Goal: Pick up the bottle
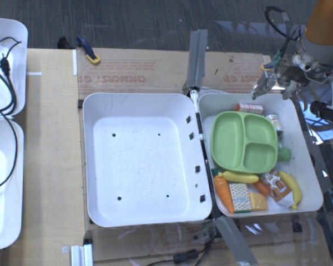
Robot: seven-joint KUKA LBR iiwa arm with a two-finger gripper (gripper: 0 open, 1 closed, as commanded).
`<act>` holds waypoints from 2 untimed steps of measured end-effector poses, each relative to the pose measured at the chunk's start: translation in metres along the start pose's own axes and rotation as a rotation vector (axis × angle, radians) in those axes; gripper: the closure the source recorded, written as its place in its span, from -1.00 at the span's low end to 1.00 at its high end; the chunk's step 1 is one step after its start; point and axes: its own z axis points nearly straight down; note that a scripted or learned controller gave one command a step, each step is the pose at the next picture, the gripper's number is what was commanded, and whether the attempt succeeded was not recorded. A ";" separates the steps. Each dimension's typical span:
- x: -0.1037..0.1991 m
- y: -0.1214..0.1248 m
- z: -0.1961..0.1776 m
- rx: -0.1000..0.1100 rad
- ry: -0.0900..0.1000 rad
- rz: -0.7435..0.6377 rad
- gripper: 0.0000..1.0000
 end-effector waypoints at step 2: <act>0.032 -0.017 -0.060 0.000 -0.002 0.045 -1.00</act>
